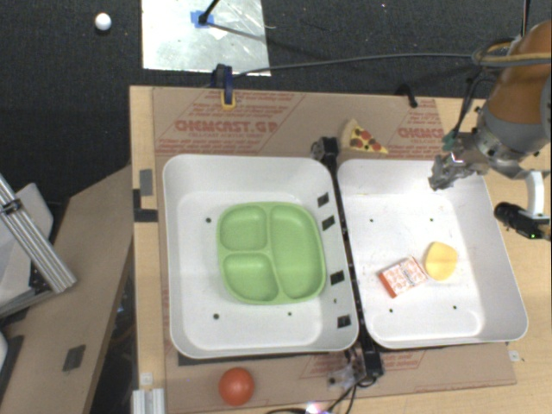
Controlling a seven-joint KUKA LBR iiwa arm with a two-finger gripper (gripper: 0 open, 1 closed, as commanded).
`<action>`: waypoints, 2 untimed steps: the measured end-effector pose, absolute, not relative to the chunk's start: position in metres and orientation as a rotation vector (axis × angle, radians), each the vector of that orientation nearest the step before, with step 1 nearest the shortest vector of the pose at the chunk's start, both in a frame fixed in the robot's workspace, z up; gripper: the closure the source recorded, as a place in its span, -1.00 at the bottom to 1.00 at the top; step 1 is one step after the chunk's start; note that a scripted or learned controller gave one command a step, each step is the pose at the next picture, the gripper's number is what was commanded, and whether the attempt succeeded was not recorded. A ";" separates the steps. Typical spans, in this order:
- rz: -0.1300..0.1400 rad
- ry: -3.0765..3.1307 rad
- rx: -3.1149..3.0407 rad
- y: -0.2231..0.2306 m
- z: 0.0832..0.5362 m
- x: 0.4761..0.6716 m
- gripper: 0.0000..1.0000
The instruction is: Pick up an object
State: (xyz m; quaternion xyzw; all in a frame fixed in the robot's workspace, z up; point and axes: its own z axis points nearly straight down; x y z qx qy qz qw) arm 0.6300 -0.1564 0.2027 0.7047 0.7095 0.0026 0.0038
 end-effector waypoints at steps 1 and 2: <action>0.007 2.223 2.210 -0.157 0.258 0.632 1.00; 0.003 2.231 2.211 -0.113 0.260 0.615 1.00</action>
